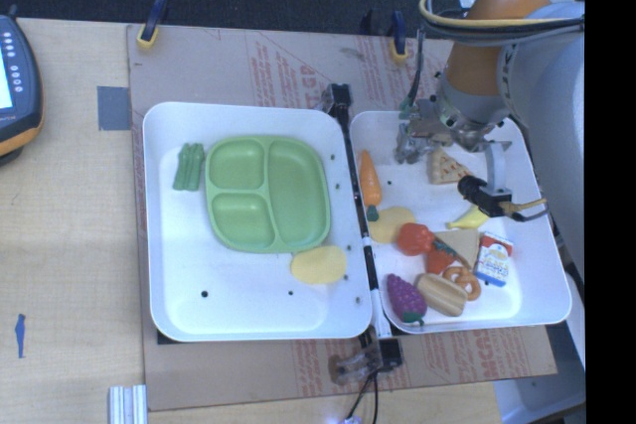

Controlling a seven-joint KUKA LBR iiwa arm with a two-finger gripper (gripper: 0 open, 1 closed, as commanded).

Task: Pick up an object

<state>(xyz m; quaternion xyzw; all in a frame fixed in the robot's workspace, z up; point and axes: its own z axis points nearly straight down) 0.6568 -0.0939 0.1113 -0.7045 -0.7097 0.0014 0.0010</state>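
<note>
My gripper (415, 146) hangs over the far end of the right bin (542, 313), under the orange band of the arm. Just to its right lies a pizza slice (446, 168), and an orange carrot (370, 179) lies to its left by the bin wall. Nearer the front of the same bin are a yellow banana (475, 213), a red tomato (414, 238), a cheese wedge (460, 243), a small milk carton (494, 260), a hot dog (447, 294) and purple grapes (404, 298). I see nothing held in the gripper.
The left bin (169, 303) holds a green divided plate (268, 192), green beans (189, 166) and a yellow piece (318, 265). A black divider clamp (339, 98) sits between the bins at the back. A handheld pendant (15, 84) lies at far left.
</note>
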